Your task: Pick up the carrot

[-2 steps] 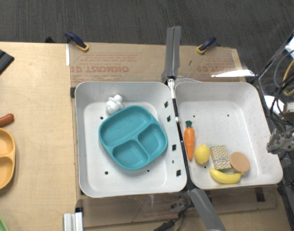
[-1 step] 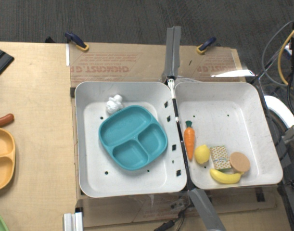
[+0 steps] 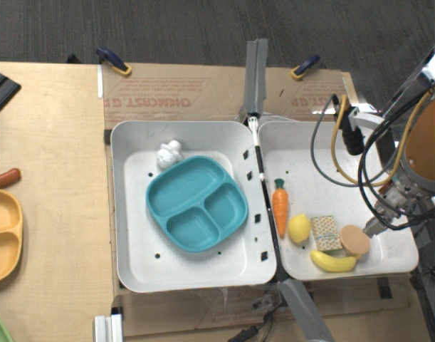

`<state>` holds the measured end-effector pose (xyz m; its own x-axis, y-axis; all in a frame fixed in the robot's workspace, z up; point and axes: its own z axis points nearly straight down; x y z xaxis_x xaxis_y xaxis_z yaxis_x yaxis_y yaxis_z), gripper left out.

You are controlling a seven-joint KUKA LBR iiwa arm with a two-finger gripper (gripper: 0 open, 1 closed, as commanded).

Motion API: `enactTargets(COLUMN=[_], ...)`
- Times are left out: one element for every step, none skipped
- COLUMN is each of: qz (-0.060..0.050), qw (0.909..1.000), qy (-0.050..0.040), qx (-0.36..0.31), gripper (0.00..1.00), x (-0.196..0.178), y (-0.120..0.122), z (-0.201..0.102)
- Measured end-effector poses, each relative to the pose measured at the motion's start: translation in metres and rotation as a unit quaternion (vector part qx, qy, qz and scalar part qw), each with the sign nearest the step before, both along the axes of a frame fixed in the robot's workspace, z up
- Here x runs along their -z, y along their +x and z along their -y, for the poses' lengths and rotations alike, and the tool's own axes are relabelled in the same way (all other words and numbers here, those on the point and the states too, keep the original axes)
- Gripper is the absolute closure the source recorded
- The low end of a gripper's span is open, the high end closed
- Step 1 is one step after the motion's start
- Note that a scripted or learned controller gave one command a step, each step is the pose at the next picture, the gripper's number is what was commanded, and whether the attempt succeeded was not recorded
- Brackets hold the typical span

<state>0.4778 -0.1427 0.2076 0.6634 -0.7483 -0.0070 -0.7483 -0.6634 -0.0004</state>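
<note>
One end effector (image 3: 377, 226) near right bin's (image 3: 409, 262) right edge; opening unclear. Carrot (image 3: 280, 209) at left wall, untouched.

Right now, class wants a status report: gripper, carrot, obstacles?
Gripper low at right bin's right side, off carrot. Carrot lies by left wall, untouched. Lemon close beside it.

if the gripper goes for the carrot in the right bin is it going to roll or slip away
Probably yes on both. The carrot looks round and tapered, so it may roll sideways if nudged. Its smooth, plastic-looking skin could slip. It lies against the bin's left wall, crowding one side.
</note>
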Motion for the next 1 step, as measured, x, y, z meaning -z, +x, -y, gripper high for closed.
enactTargets(qz=[0.003], qw=[0.9889], qy=[0.0001], qx=[-0.149], gripper=[1.00], x=[-0.0029], y=[0.0379], z=[0.0709])
